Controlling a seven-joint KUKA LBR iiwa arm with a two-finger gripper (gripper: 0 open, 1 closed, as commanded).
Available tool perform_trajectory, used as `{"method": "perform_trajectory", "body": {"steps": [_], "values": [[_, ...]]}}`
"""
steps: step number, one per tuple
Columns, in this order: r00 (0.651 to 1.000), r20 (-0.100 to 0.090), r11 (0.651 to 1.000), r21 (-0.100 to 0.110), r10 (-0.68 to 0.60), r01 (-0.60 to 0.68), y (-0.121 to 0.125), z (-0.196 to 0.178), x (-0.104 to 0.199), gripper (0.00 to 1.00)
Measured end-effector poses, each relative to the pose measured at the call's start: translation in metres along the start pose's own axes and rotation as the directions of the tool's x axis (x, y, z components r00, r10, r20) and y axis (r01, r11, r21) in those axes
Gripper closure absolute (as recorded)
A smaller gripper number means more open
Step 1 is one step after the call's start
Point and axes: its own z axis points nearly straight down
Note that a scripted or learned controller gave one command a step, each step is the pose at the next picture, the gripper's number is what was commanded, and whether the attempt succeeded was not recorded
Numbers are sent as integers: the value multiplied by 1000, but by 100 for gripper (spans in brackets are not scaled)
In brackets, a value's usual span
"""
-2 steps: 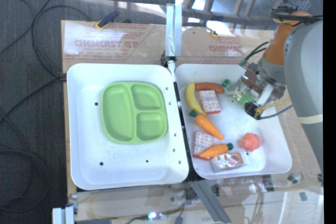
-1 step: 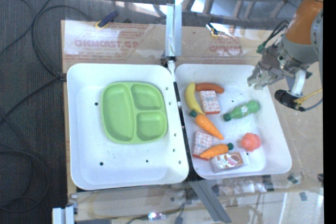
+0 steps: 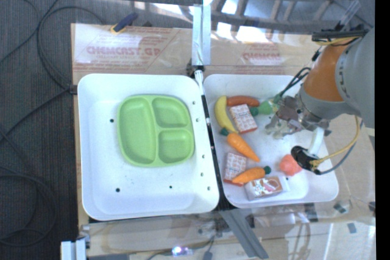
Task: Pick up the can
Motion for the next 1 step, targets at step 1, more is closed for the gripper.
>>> {"method": "perform_trajectory", "body": {"steps": [1], "values": [[974,-8,974,-5,228,-228,-12,-1,-12,100]]}}
